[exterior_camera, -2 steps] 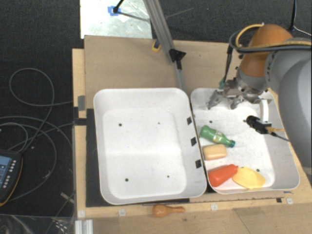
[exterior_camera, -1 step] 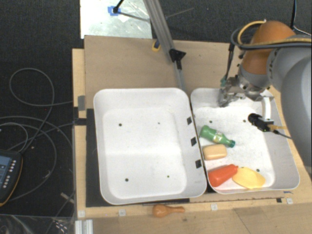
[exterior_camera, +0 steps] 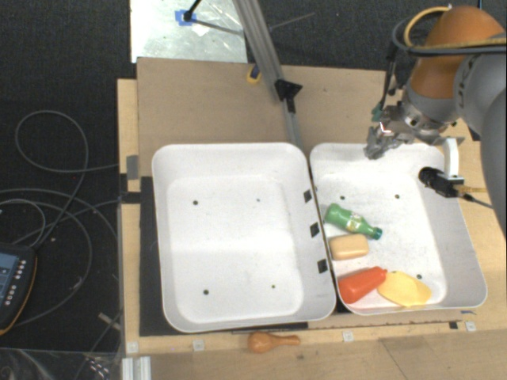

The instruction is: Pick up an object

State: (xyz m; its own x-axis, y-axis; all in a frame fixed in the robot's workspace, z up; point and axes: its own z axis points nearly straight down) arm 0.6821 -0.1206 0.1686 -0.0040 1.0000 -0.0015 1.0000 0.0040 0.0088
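From my screen I see the arm (exterior_camera: pixel 467 62) reaching in from the right, its orange band sitting above the wrist, and the claw (exterior_camera: pixel 378 146) hanging over the far edge of the right bin (exterior_camera: pixel 459 236), near that bin's upper left corner. The claw looks small and dark from this angle, and I cannot tell how far apart its tips stand; I see nothing gripped between them. The things to pick all lie in the right bin, bunched toward its near left part, well apart from the claw. The green bottle (exterior_camera: pixel 351 222) lies on its side, slanted, with its narrow neck pointing toward the right. Just below it rests a tan, rounded block (exterior_camera: pixel 349 248), close to the bottle. Nearer the front rim lies a red-orange pepper-like piece (exterior_camera: pixel 361 283), and beside it on the right a yellow, lumpy piece (exterior_camera: pixel 405 289) that touches or nearly touches it. The left bin (exterior_camera: pixel 230 236) sits side by side with the right one, its white floor showing a few small dark dots. On the table (exterior_camera: pixel 198 101), in front of the bins, lies a small tan pear-shaped thing (exterior_camera: pixel 272 341), outside both bins.
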